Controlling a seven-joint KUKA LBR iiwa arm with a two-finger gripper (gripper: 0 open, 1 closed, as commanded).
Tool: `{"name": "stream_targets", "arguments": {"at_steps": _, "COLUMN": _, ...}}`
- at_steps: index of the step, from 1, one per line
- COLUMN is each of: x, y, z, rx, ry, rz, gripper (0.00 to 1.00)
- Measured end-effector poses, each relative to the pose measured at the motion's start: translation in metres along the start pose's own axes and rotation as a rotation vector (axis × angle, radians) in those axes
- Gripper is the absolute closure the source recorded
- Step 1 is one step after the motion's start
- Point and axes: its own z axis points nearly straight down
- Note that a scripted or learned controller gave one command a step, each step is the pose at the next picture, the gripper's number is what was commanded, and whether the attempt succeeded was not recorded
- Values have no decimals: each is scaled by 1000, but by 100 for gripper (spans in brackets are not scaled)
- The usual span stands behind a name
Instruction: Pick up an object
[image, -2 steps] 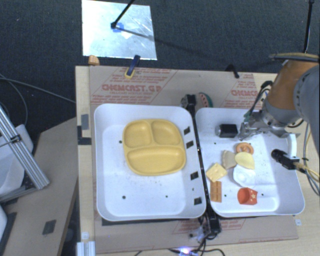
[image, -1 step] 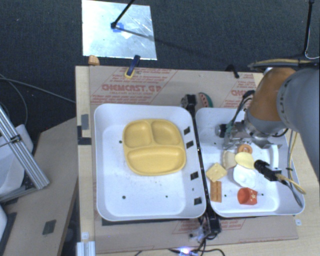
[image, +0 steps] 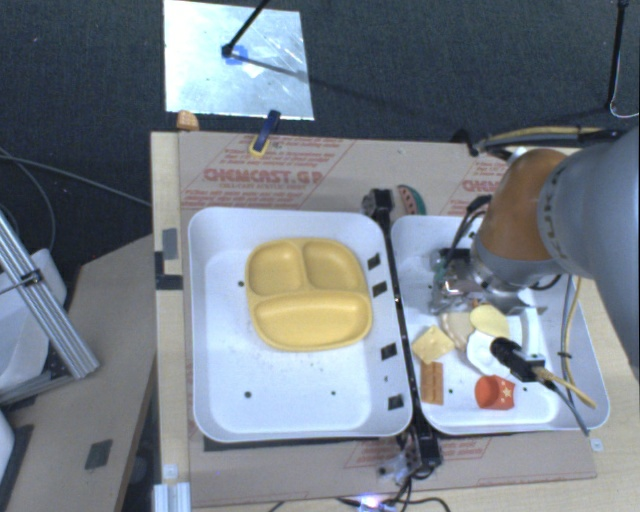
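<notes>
**Desk check: hand low in the right bin, grip unconfirmed**

Dark carpet surrounds the desk (image: 300, 170), whose top is covered with printed brown cardboard. The grey arm (image: 590, 210) reaches in from the right and bends down over the right bin (image: 460, 402).

Both bins are shallow, white, smooth plastic with rounded corners, and they sit side by side. The left bin (image: 215, 330) carries one yellow plate (image: 305, 295), a matte moulded piece with three compartments, lying flat.

The hand (image: 450, 288) sits low at the upper left of the right bin, just above the small pieces. Whether it is open or closed cannot be told from this angle, and nothing can be seen gripped.

Candidate objects, all in the right bin:
- a white disc (image: 480, 352), flat
- a pale yellow oval (image: 490, 320), smooth and rounded, just beside the hand
- a yellow wedge (image: 433, 344), flat-faced, close to the bin's left wall
- a red piece (image: 495, 392), glossy and rounded, nearer the front
- a brown stick (image: 431, 381), thin and straight, beside the left wall

Risks, as judged:
- The pieces are small, low and smooth. A closing grip may skid off or push one aside.
- The oval, disc and wedge lie close together, so the hand may nudge two at once or trap none.
- The wedge and stick lie near the wall, leaving little room on that side. The hand could strike the wall or the rim between the bins.
</notes>
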Motion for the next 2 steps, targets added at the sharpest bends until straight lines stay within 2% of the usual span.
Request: {"name": "stream_targets", "arguments": {"at_steps": 2, "x": -2, "y": 1, "z": 0, "rx": -4, "ry": -1, "rz": 4, "gripper": 100}}
